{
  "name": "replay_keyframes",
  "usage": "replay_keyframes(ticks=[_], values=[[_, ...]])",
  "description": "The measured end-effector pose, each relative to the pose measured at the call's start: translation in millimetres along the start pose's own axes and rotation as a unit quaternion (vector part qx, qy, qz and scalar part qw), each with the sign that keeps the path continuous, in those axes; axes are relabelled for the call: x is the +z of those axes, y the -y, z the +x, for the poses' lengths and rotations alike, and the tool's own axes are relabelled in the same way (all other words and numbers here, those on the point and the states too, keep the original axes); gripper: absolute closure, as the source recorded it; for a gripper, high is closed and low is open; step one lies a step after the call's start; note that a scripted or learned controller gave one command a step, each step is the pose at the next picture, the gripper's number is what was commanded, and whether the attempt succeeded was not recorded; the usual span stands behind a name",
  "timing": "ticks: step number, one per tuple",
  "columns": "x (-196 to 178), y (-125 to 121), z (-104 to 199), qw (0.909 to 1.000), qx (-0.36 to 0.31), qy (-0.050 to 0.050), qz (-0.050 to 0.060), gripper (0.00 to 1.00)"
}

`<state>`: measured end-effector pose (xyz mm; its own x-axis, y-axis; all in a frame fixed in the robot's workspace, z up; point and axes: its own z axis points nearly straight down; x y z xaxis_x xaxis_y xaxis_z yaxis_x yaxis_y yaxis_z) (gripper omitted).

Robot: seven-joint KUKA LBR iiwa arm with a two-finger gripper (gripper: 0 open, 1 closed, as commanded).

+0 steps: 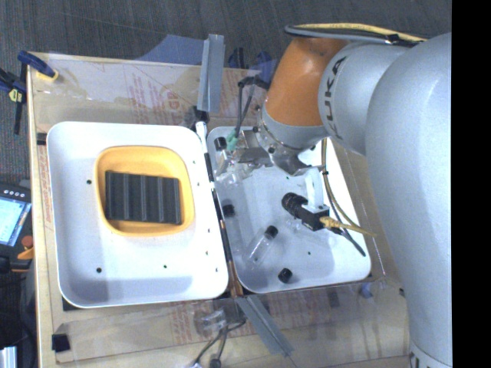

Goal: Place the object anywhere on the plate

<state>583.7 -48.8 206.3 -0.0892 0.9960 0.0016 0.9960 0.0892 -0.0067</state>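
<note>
A yellow plate (143,158) with a dark ridged centre lies in the left bin (77,267). In the right bin (337,263) lie a clear tube with a black cap (262,244) and a small black piece (285,274) near the front wall. My gripper (229,159) hangs low over the right bin's far left corner, close to the wall between the bins and well right of the plate. The wrist and clear parts blur its tips.
A black fitting with a cable (301,209) crosses the middle of the right bin. The big grey arm (399,167) covers that bin's right side. Metal bars (210,71) stand behind the bins, and a tablet (11,221) sits at the far left.
</note>
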Motion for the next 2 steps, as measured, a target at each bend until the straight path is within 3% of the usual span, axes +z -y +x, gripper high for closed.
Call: replay_keyframes(ticks=[1, 2], values=[[-0.1, 0.0, -0.3, 1.0, 0.0, 0.0, 0.0, 0.0], [2.0, -23.7, 53.7, 0.9992, 0.041, 0.001, -0.002, 0.0]])
